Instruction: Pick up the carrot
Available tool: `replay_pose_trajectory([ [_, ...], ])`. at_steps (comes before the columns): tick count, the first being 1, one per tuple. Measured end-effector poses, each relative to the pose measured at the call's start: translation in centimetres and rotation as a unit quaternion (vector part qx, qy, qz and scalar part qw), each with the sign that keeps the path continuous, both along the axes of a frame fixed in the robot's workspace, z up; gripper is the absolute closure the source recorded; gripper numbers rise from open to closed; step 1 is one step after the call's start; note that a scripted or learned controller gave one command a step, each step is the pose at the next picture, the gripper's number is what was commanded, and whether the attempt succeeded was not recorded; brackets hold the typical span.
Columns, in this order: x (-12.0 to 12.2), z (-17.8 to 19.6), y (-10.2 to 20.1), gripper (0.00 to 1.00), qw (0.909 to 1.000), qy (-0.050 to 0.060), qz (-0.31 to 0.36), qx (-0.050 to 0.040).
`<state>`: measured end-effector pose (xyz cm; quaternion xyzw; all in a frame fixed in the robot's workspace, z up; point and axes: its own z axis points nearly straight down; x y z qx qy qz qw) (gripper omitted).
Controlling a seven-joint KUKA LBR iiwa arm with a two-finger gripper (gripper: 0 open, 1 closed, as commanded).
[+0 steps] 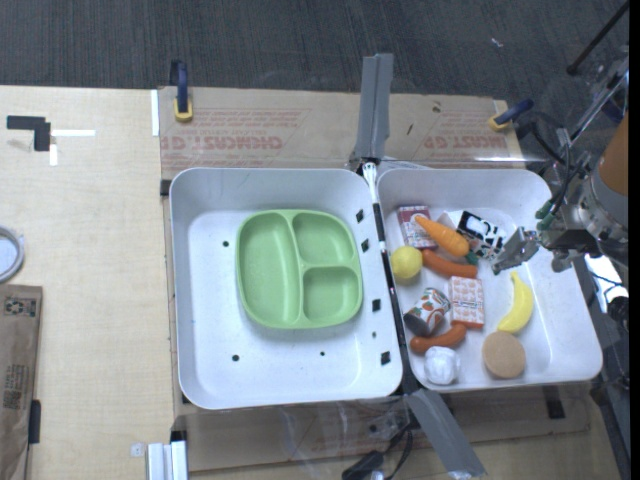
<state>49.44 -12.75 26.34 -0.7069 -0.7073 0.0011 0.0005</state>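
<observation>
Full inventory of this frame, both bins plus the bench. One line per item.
green divided plate: 1, left bin
carrot: 1, orange, right bin, top
hot dogs: 2, orange-red, right bin, middle and lower
lemon: 1, yellow, right bin, left edge
banana: 1, yellow, right bin, right side
bun: 1, tan, right bin, bottom
small can: 1, red-white, right bin, middle
clamps: 2, blue-yellow, bench top
claw: 1, grey, above right bin, right of carrot

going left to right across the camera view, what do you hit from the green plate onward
green divided plate → lemon → carrot → banana → gripper at the right bin's right side, its arm reaching in from the right
</observation>
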Motion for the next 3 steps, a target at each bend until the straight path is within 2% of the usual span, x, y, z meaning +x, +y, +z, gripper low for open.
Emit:
replay_pose_trajectory([
  [1, 10.0, -7.4, 3.8, 0.0, 0.9958, 0.001, -0.092, -0.0002],
  [2, 10.5, -17.2, 3.1, 0.0, 0.9999, 0.0, 0.013, 0.0003],
  [3, 10.5, -16.3, 3.0, 1.0, 0.9999, 0.001, 0.011, 0.0002],
])
